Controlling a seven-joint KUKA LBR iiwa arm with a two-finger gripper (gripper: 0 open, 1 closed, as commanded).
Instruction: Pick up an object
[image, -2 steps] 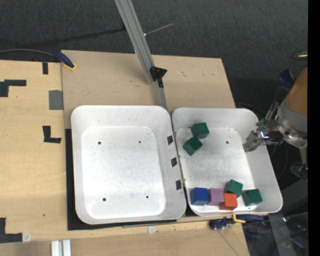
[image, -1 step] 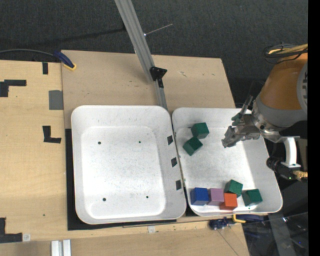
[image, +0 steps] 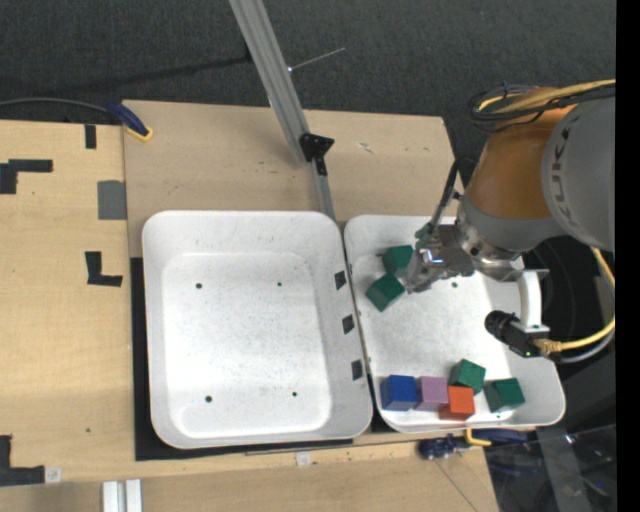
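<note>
My gripper (image: 424, 268) hangs over the upper left part of the right bin (image: 440, 330), below the grey wrist and its orange band. A green block (image: 397, 258) lies just to its left, by the bin's back wall. A second green block (image: 384, 292) sits tilted a little lower and left, touching or nearly touching the gripper's tip. The wrist hides the gripper's underside.
Along the right bin's front wall lie a blue block (image: 400, 391), a purple block (image: 434, 390), an orange block (image: 460, 401) and two green blocks (image: 467, 375) (image: 504, 393). The left bin (image: 160, 300) adjoins the right one. A slanted metal post (image: 285, 85) stands behind the bins.
</note>
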